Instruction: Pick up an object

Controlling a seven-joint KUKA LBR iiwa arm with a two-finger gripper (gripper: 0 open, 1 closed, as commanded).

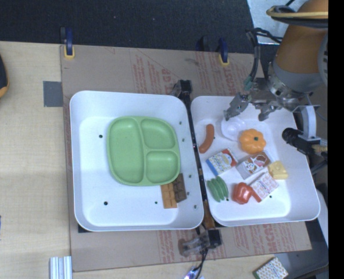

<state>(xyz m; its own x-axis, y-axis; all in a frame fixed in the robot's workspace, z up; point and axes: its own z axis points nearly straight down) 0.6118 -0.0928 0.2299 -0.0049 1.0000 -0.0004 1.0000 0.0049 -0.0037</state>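
We see the gripper poised over the far end of the right bin, its two fingers spread apart with nothing between them. Directly under it lies a pale, translucent thing on the bin floor (we cannot tell what it is; it nearly vanishes against the white). That placement suggests to us a descent onto either that pale item or the orange pumpkin just beside it, since both sit closest to the fingers.

No single target is named, so any of the right bin's contents would serve. These are crowded: a sausage lies near the left wall, a small blue-and-white packet and a second printed box sit mid-bin, with a yellow block, a pink-printed card, a red pepper and a green vegetable toward the near end.

The pumpkin touches or almost touches the printed box, so we judge a finger coming down on that side could nudge its neighbours.

The left bin holds a green divided plate and a brown bar by its near right corner, well apart from the arm. Blue clamps pin the cardboard underlay at the far edge.
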